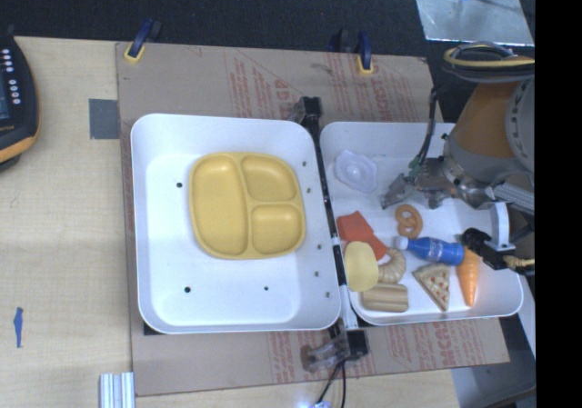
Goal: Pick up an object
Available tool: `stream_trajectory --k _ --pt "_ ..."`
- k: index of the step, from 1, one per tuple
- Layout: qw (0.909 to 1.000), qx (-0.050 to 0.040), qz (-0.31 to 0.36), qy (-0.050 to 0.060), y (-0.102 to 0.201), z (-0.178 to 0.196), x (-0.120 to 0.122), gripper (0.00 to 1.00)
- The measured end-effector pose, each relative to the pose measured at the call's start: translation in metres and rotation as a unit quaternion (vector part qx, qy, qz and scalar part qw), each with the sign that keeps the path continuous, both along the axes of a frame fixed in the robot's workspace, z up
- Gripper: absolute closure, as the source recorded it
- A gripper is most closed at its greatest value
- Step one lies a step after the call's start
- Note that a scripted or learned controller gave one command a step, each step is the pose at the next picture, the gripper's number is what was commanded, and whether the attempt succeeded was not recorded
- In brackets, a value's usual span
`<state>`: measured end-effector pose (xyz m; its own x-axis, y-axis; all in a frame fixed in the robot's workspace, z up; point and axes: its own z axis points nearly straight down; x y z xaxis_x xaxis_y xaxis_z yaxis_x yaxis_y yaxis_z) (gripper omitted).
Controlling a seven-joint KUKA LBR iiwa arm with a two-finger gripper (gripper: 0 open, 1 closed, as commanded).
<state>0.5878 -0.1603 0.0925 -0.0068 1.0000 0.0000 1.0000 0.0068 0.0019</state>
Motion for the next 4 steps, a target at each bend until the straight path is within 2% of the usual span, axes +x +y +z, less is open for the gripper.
stream_trajectory --k 1,2,3,4 --pt "1.0000 0.0005 -0.002 0.004 -0.004 -0.001 -0.032 0.00" --pt "1.0000 -0.0007 -0.002 0.000 -0.006 0.013 -0.028 1.00" --pt "1.0000 -0.0001 -0.001 0.004 -0.005 0.010 -0.030 0.00" --pt "1.0000 -0.0006 -0.001 0.003 -0.006 0.021 -0.030 1.00"
